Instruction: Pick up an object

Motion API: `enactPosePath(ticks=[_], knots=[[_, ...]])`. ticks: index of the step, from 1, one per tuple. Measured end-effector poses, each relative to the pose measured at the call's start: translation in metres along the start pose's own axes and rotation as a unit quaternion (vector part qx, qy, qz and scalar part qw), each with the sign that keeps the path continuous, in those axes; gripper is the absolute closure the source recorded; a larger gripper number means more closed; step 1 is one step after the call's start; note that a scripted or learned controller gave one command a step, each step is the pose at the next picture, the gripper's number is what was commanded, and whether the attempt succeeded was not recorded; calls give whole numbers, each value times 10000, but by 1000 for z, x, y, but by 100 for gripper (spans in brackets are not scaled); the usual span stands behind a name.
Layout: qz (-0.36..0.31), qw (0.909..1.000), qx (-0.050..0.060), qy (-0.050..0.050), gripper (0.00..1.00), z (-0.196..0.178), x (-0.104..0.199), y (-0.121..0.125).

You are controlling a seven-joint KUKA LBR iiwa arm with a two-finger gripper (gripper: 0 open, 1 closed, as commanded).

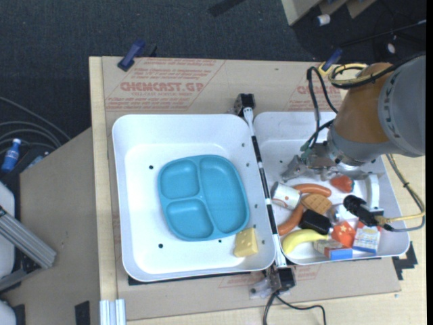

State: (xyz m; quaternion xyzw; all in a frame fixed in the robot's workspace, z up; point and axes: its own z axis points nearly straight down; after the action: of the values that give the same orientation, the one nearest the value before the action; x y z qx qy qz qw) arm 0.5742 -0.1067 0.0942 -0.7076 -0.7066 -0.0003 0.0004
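My gripper (302,165) hangs low over the upper-middle of the right bin (284,124), below the orange-banded wrist (362,107). Just under it lies a clutter of objects: a white cup (285,195), an orange sausage (311,189), a brown bread piece (316,202), a yellow banana (302,240), a black block (315,221) and a red piece (342,182). The gripper sits slightly above and to the right of the cup. I see nothing held in it.
The left bin (128,181) holds a blue divided plate (201,196) and a yellow cheese wedge (246,243) at its lower right corner. Small boxes (344,232) crowd the right bin's lower right corner. Cables trail from the arm.
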Motion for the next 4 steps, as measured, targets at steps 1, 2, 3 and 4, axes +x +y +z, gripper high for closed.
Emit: enactPosePath(ticks=[1,2,3,4], knots=[[-9,10000,-3,-5,0,9,0,66],[-13,10000,-13,-9,100,-1,0,67],[-13,10000,-10,-9,0,-1,0,66],[0,10000,8,-5,0,10,-24,-47]])
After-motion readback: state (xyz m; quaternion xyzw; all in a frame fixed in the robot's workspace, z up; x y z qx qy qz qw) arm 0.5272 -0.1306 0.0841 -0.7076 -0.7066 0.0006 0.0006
